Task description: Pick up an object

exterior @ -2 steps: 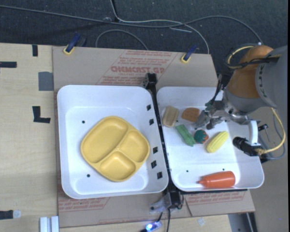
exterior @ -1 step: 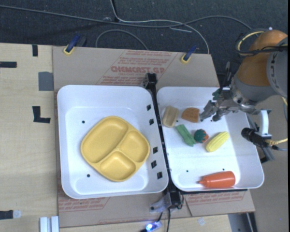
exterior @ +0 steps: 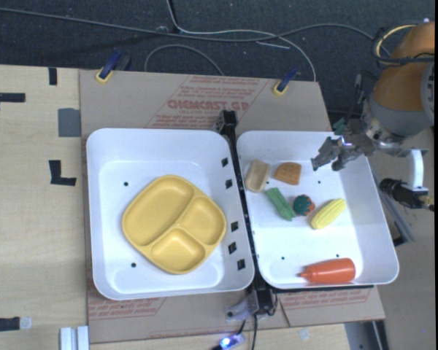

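The right bin (exterior: 372, 217) holds several toy foods: a tan bread piece (exterior: 257, 175), an orange-brown piece (exterior: 287, 173), a green pod (exterior: 280, 203), a small dark green ball with a red spot (exterior: 302, 205), a yellow corn cob (exterior: 327, 214) and an orange-red carrot-like piece (exterior: 328, 271) near the front wall. My gripper (exterior: 328, 157) hangs over the bin's back right corner, above and right of the orange-brown piece. Its fingers stand apart with nothing between them.
The left bin (exterior: 106, 195) holds a yellow divided plate (exterior: 174, 223). Both bins rest on a cardboard sheet (exterior: 204, 100) held by yellow clamps. Black cables run across the dark floor at the back. The arm's orange and grey body (exterior: 405, 79) fills the upper right.
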